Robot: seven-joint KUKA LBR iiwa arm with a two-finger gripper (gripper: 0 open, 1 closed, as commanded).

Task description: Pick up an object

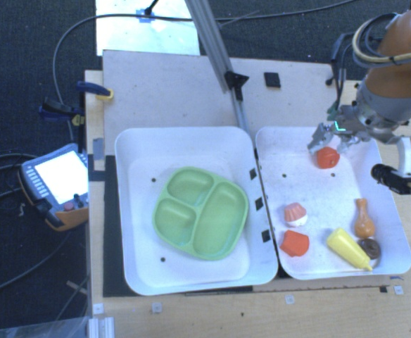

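Down at the front of the right bin [402,259], closest to the camera, a yellow toy [348,249] lies on its side. Touching its tip at about 3 o'clock is a small brown round toy [369,248]. Above that, at 12 o'clock from it, stands an orange toy shaped like a little bottle [363,220]. At 9 o'clock from the yellow toy sits a red-orange block [295,243], and just above the block is a pink and white toy [295,214].

Over in the left bin [131,189] lies a green plate [201,213] with three parts.

Up at the far end of the right bin, near 12 o'clock, is a small red toy [326,158]. The gripper [330,144] hangs right over it, and the arm [395,55] comes in from 2 o'clock. The fingers look spread a little, one on each side of the top of the red toy. The toy sits just under them and seems very close, maybe touching. It cannot be told for sure if the fingers are squeezing it or if it rests on the bin floor.

So the job looks partly done. The gripper has a toy picked out and is lined up with it. A sure hold and the lift up and out of the bin are not done yet, as far as can be seen. All the other toys lie well apart from the gripper.
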